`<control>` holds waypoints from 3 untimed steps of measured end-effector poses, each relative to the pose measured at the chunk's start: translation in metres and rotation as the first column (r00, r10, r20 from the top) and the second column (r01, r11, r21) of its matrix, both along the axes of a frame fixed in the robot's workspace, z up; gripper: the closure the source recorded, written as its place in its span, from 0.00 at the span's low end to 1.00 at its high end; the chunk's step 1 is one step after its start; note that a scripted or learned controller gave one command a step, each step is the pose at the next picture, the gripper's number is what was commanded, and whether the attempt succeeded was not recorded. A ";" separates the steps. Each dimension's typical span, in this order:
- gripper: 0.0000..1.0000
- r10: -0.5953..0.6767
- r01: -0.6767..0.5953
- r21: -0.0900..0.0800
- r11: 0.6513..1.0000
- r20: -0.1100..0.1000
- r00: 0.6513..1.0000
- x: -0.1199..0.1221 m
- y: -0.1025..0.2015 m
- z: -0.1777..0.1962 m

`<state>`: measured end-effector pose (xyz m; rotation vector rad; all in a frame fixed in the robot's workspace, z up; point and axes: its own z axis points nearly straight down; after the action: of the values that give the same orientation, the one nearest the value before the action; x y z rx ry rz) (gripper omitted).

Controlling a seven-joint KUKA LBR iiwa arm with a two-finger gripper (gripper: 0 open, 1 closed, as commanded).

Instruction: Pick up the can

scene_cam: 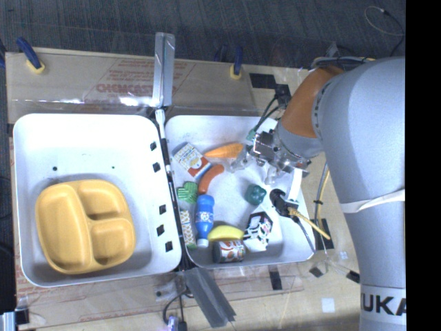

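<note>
The can (229, 252) lies on its side at the front edge of the right bin (227, 126), dark with a red and silver label, just below a yellow banana (225, 232). My gripper (258, 164) hangs over the bin's right-middle part, well behind the can and above a small green round object (255, 194). Nothing shows between its fingers.
The right bin also holds a blue bottle (204, 218), an orange carrot (224, 151), a red sausage-like piece (209, 177), a small carton (187, 156), a green item (187, 192) and a black-and-white toy (259, 229). A yellow divided tray (86, 221) lies in the left bin (83, 129).
</note>
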<state>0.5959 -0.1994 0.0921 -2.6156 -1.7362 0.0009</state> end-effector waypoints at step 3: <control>0.00 0.110 -0.110 0.000 0.994 -0.001 0.994 -0.012 -0.002 0.032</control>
<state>0.5841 -0.2011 0.1239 -2.5153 -1.8772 0.0025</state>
